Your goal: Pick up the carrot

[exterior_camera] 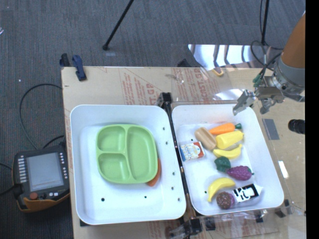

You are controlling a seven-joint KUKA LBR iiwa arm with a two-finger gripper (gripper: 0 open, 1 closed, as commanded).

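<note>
Small orange plastic carrot [223, 129] with green top lying in right shallow white bin [184, 114], near far rim, touching tan hot-dog bun [205, 138] and just above yellow corn cob [230, 140]; grey two-finger gripper [242, 103] hanging over bin's far right corner, apart from carrot, jaws spread, pinching nothing; green divided plastic plate [126, 154] resting in left white bin [84, 128].

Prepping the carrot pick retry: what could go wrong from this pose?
1. The carrot lies pressed between the hot dog and the yellow block, so the end effector could catch a neighbour instead.
2. The carrot sits near the right bin's far wall; a descent may clip the rim.
3. The end effector hangs above that far corner, off to the side of the carrot, so it needs a lateral move before descending.
</note>
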